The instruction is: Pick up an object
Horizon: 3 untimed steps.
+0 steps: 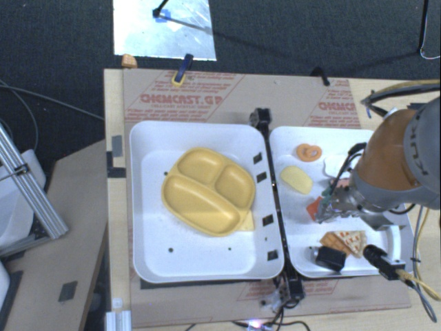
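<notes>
Two bins: white, shallow, side by side; left bin (148, 254), right bin (293, 250).
Gripper (329, 209): down in the right bin, tips lost in clutter; grip state, can't tell.
Red object (313, 209): touching the gripper's left side, mostly hidden, shape unclear.
One yellow tray (207, 190): glossy, three compartments, far left of the gripper.
One pale yellow piece (296, 178): rounded, just up-left.
One orange ring (308, 152): further up.
One waffle-textured wedge (343, 241): just below.
One black block (330, 258): below that.
</notes>
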Motion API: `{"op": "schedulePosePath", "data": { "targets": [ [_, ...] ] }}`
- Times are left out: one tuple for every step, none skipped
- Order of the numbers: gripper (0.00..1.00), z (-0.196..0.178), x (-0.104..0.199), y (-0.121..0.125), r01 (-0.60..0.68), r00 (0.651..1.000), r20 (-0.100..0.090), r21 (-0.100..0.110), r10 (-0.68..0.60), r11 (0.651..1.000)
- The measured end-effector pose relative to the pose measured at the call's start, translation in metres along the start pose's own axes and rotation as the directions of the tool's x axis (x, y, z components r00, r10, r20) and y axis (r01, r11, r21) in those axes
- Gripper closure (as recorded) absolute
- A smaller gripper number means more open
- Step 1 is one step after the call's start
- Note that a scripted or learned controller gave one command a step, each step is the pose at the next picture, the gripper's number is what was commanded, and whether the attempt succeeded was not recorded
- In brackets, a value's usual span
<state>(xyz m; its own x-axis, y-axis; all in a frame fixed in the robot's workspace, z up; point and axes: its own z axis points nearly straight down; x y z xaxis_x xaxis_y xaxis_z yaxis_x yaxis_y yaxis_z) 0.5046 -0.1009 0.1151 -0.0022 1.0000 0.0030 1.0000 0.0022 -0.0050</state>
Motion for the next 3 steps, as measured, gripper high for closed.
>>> {"op": "schedulePosePath", "data": {
  "targets": [
    [1.00,0.032,0.018,-0.018,-0.001,1.000,0.002,-0.005,0.001,1.000],
    [1.00,0.020,0.017,-0.016,0.000,1.000,0.003,-0.009,0.000,1.000],
    [1.00,0.010,0.017,-0.016,0.001,1.000,0.002,-0.011,-0.001,1.000]
  ]
}}
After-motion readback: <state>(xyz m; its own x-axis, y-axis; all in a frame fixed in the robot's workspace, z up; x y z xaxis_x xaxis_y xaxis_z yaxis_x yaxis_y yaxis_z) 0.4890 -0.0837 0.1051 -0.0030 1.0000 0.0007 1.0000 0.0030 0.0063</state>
